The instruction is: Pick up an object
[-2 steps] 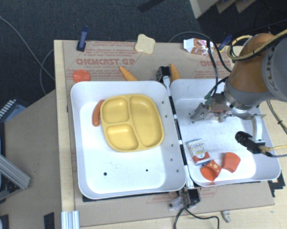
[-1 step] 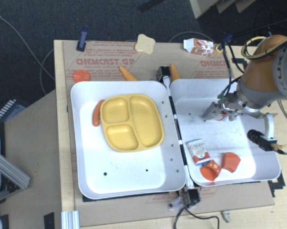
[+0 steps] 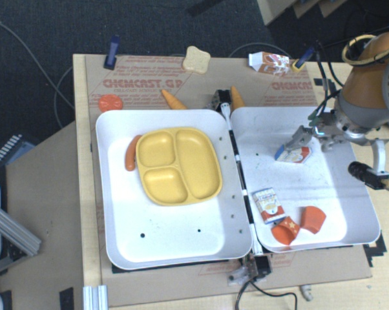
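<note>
White carton in right bin, just beside pincer

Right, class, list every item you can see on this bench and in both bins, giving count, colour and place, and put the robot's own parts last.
Shallow white plastic bins: 2, white, side by side on the bench.
Yellow three-compartment plastic tray: 1, yellow, left bin.
Toy sausage: 1, orange-red, left bin, beside the tray's left edge.
Small red-and-white carton: 1, right bin, near its left wall.
Orange-red toy pieces: 2, right bin, lower part.
Small blue, white and red packet: 1, right bin, under the claw.
Toy bread slice: 1, tan, bench above the bins.
Orange toy carrot: 1, above the left bin.
Milk carton: 1, white and brown, bench's top right.
Claw: 1, grey, over the right bin.
</note>
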`<state>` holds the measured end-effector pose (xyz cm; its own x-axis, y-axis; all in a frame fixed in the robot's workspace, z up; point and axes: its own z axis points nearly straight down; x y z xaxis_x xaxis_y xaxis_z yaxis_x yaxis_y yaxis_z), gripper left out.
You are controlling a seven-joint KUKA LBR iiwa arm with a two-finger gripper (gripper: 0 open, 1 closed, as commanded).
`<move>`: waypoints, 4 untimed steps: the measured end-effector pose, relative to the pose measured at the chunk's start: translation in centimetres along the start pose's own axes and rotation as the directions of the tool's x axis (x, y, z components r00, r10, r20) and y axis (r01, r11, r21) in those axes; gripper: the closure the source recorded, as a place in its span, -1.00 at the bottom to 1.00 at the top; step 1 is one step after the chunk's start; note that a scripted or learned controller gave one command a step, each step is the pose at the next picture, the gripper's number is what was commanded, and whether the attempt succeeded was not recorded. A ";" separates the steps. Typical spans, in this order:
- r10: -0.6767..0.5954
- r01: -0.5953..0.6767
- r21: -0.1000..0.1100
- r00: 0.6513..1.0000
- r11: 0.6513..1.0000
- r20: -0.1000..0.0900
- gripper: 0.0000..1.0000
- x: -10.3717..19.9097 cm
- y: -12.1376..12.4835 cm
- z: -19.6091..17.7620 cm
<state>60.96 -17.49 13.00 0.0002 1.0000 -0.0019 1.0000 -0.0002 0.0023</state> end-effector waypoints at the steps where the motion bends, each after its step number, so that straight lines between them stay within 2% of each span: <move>1: -0.001 0.001 -0.015 1.000 1.000 0.000 -1.00 -1.0 1.2 1.8; 2: -0.002 0.002 -0.015 1.000 1.000 -0.001 -1.00 -3.8 1.2 1.9; 3: -0.003 0.003 -0.024 1.000 1.000 0.006 1.00 -3.9 1.4 0.6; 4: -0.003 0.003 -0.020 1.000 1.000 0.004 -1.00 -3.9 1.3 0.8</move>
<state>62.29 -21.37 12.24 -0.0026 1.0000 -0.0059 0.9997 0.0027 0.0222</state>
